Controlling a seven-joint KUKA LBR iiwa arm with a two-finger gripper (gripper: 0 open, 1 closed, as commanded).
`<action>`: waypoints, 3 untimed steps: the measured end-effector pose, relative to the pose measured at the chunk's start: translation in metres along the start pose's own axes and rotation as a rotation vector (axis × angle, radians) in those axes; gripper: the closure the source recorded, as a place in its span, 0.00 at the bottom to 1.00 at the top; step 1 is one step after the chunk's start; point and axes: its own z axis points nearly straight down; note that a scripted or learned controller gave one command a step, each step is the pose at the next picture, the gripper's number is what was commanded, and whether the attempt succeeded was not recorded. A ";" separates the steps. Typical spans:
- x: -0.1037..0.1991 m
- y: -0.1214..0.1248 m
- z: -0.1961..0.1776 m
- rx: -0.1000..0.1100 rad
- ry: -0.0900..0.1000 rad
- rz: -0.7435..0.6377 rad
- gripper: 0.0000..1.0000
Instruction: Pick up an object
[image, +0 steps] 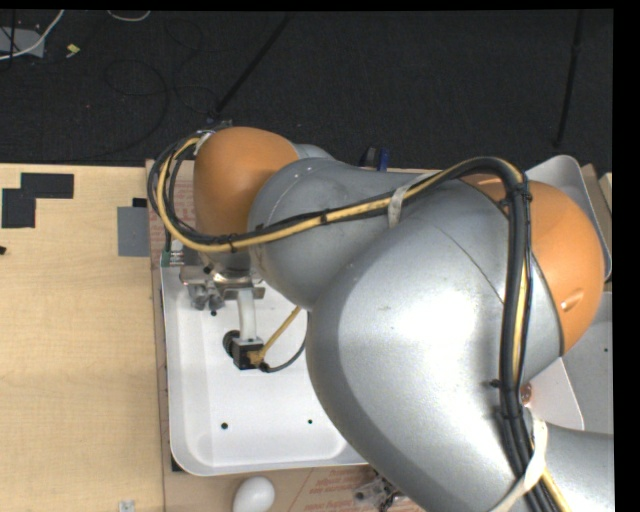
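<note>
Pincer (216, 292) is being held low at the far left corner of the white bin (265, 435), under the grey arm (420, 320); whether it is apart or together cannot be told. Much of the bin is being hidden by the arm. A white ball (254, 494) is being seen just outside the bin's near rim, beside the desk (80, 350), well apart from the pincer and toward the near edge. Being round, it is being judged to have no long axis; a reach across that rim is probably being called for.
</note>
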 end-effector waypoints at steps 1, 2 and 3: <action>0.000 -0.077 -0.114 -0.002 0.004 0.002 1.00; -0.002 -0.146 0.004 0.005 -0.002 0.007 1.00; 0.000 -0.169 -0.119 -0.003 0.004 0.003 1.00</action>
